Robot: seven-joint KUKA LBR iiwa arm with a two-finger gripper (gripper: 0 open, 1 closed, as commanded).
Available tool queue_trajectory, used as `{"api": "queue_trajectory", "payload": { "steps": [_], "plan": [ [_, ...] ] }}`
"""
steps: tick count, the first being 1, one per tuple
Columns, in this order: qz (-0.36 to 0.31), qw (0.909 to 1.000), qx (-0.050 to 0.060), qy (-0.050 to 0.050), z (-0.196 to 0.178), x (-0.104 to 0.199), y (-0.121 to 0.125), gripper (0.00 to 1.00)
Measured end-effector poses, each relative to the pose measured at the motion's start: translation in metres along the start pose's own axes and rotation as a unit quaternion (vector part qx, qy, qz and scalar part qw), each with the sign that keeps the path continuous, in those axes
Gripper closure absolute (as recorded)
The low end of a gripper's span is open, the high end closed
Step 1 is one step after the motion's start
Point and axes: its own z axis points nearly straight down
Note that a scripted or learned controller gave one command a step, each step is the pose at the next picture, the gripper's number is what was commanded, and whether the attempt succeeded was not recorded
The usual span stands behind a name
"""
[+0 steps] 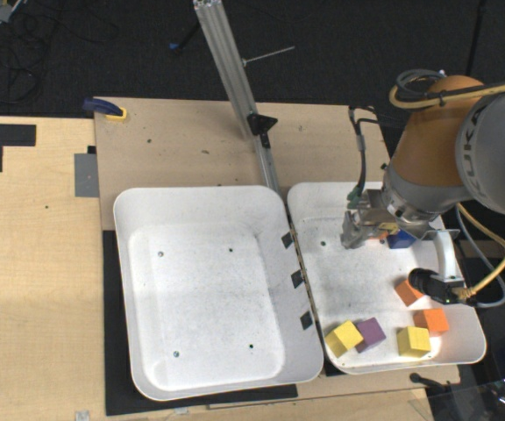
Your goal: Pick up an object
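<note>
Your gripper is hovering in the right bin, jaw state impossible to tell; you should be centring over the purple block before descending.

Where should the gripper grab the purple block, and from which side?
From straight above, fingers on the purple block's near and far faces. Its left face touches a yellow block, so closing along that line is blocked. Its right side looks free, and the gripper is further back in the right bin.
</note>
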Motion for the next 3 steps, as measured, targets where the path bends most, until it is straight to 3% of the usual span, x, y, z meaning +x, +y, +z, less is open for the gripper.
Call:
{"api": "queue_trajectory", "payload": {
  "steps": [3],
  "plan": [
    [0.000, 1.0000, -0.001, 0.000, -0.030, 0.158, 0.053, 1.00]
  ]
}}
